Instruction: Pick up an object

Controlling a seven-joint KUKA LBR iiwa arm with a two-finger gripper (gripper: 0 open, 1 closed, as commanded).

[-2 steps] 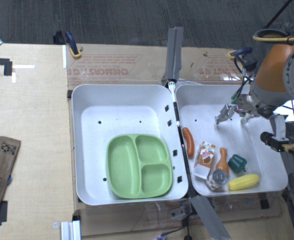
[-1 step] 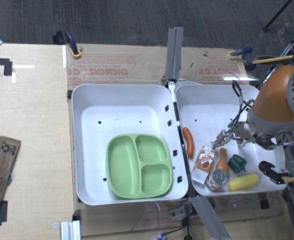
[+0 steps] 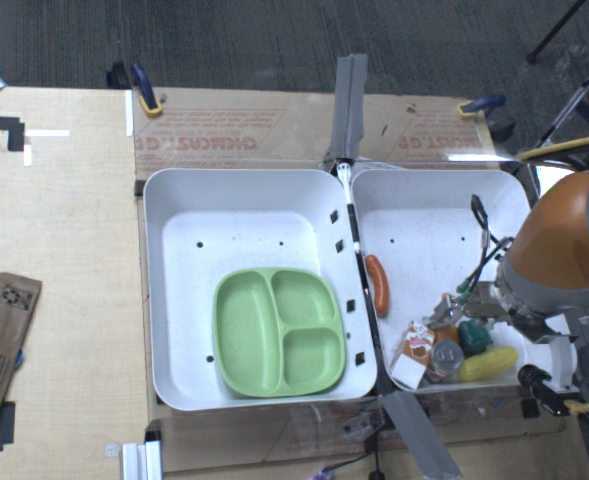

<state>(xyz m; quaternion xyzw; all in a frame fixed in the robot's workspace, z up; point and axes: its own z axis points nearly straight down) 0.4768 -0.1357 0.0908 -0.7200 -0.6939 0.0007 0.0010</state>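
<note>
The gripper (image 3: pixel 452 313) is hovering low over the toys (image 3: pixel 454 350) in the right bin (image 3: pixel 424 203); its grasp I cannot tell; a green tray (image 3: pixel 278 331) is lying in the left bin (image 3: pixel 234 208).

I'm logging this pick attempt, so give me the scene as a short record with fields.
left bin: holds a green divided plate
right bin: hot dog by the left wall; yellow item, green item, small carton clustered at the front
arm: reaches in from the right, over the cluster
pincer: low among the cluster; grasp unclear
</note>
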